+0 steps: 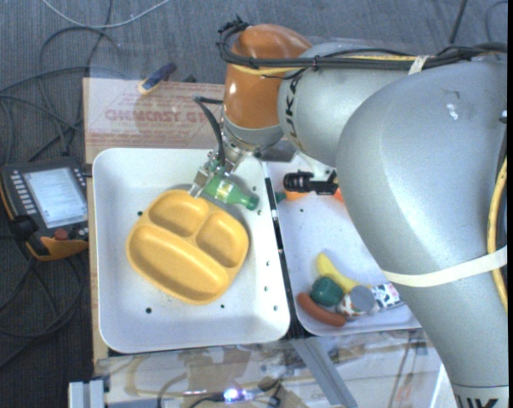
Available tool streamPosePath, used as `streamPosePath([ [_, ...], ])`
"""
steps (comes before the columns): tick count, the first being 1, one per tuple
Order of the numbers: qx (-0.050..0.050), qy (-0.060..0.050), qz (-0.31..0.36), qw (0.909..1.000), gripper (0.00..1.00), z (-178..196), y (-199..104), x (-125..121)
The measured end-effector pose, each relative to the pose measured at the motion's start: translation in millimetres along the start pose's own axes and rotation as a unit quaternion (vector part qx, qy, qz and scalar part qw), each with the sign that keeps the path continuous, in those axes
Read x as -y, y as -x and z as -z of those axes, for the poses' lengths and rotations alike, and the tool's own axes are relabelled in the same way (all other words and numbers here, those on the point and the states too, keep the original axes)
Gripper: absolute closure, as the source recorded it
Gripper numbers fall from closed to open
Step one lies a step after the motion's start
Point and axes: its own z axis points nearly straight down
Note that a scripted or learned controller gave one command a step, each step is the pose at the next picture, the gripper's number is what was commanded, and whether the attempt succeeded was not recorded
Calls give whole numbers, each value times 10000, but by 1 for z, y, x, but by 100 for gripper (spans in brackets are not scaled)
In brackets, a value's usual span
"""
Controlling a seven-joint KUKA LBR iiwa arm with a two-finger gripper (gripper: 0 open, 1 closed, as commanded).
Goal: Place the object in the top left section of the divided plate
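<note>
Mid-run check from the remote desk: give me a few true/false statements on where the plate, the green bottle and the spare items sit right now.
1. The yellow divided plate lies in the left bin. True.
2. The green bottle lies flat in the middle of the right bin. False: it is at the plate's upper right edge, under the gripper.
3. A banana, a sausage and a dark green round item sit near the front of the right bin. True.
4. The plate's sections are full of toy food. False: its three sections show only bare yellow.
5. A handheld control pendant lies on the floor left of the bins. True.
</note>
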Motion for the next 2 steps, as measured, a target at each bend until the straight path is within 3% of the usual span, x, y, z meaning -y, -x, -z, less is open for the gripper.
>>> streamPosePath([
  [1, 73, 59, 217, 9997, 100, 5, -24, 11],
  [2, -75, -67, -317, 9994, 100, 12, -35, 6],
])
